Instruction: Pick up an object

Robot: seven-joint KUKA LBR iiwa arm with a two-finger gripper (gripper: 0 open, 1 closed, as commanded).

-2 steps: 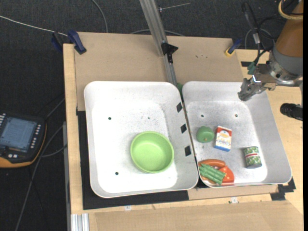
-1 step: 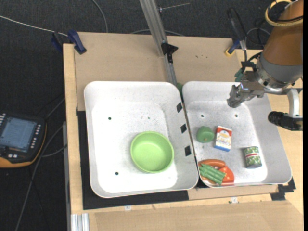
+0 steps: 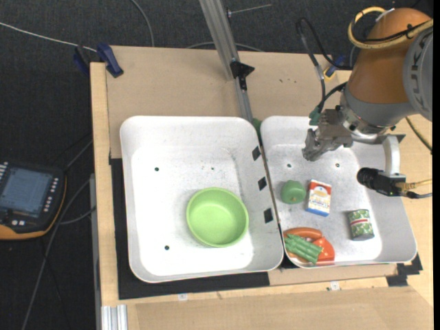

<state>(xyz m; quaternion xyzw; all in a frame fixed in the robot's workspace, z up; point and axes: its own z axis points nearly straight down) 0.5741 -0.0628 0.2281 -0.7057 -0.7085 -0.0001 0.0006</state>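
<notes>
Two white bins [image 3: 137,184] | one green bowl [image 3: 216,216] | four items right bin | gripper [image 3: 313,146] state: cannot tell

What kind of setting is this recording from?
Most likely a robotics lab bench for pick trials: a wooden bench bearing two white bins, toy groceries like a small carton, and a handheld control pendant beside it.

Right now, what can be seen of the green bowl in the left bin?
The green bowl is round, light green, plastic-looking and glossy, upright with its opening up and nothing visible inside. It sits on the floor of the left bin, toward the lower right, apart from the walls. Nothing else touches it.
</notes>
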